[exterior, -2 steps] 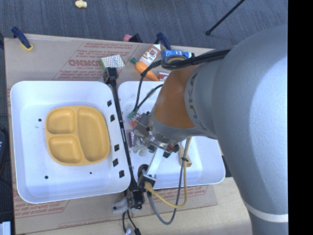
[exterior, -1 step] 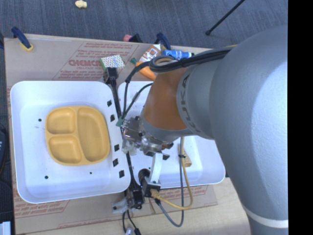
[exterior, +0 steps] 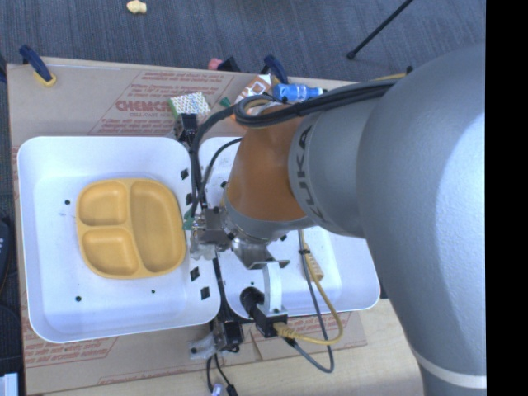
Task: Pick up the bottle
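Note:
The grey arm with its orange band point(exterior: 262, 176) reaches in from the right and covers most of the right bin point(exterior: 356, 275). Below the band, the gripper point(exterior: 235, 246) hangs low over the left part of that bin, close to the wall shared with the left bin. The wrist and cables hide whatever lies under it. A yellow divided plate point(exterior: 130, 227) lies in the left bin point(exterior: 37, 221), just left of the gripper.
Black cables run along the arm and down past the front edge near a yellow cable point(exterior: 318, 304). A small patterned box point(exterior: 190, 104) and blue clamps point(exterior: 37, 64) sit on the cardboard behind the bins.

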Available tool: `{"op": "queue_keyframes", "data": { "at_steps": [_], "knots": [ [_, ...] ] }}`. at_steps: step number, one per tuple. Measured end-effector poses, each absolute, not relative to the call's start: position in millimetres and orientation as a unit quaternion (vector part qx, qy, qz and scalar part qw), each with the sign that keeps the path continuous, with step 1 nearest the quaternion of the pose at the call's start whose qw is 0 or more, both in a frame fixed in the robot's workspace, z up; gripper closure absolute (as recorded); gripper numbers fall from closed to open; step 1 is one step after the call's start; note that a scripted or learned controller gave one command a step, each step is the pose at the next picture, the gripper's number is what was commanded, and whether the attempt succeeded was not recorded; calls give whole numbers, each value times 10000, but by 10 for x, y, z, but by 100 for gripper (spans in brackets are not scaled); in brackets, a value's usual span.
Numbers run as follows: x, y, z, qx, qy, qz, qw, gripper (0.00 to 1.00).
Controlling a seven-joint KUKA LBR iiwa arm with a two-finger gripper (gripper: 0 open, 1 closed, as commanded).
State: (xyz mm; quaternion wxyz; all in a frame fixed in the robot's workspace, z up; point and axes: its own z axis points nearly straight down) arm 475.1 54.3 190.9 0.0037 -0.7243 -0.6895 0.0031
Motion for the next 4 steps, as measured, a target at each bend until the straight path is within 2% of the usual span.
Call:
{"op": "queue_keyframes", "data": {
  "at_steps": [1,2,3,4],
  "knots": [
    [4764,189,2866,-6486,-7612,8,7,100],
    [4754,333,1910,-5398,-8418,17,27,100],
    [4769,250,3149,-5028,-8644,3,-3,100],
    [4754,304,1907,-4538,-8911,14,24,100]
  ]
}}
